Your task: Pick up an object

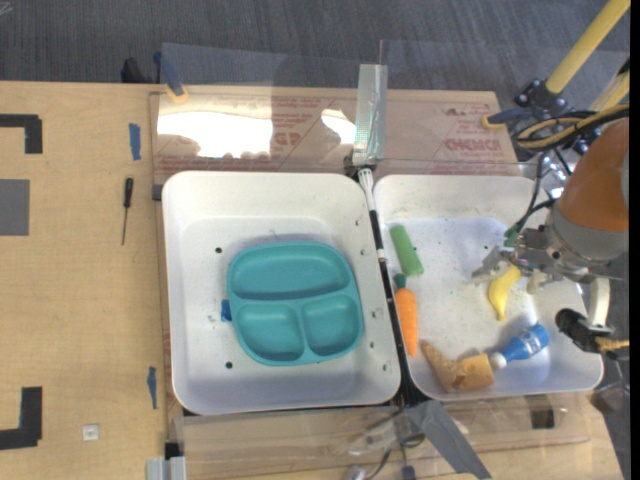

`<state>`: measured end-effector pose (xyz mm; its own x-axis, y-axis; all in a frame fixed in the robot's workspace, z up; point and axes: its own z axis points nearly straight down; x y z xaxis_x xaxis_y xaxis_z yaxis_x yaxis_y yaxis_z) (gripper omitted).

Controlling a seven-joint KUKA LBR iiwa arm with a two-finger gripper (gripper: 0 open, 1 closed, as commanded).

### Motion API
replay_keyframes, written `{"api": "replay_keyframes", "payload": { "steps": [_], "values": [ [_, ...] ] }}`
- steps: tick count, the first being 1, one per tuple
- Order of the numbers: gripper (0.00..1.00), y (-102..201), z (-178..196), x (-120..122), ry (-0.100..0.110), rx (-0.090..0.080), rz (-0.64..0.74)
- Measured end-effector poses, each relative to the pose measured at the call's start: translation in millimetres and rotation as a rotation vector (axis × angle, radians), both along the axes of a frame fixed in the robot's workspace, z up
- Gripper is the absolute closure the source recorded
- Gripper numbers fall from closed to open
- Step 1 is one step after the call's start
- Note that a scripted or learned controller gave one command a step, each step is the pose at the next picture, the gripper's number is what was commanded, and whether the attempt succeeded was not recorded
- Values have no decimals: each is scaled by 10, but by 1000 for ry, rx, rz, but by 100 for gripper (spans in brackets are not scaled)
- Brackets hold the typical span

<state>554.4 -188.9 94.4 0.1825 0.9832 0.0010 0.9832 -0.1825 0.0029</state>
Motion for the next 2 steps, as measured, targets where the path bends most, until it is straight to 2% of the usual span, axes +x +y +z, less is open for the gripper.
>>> {"api": "replay_keyframes", "payload": {
  "steps": [1,2],
  "values": [
    [100,-5,86,-4,1,0,-3],
    [100,487,967,664,-8,0,-9]
  ]
}}
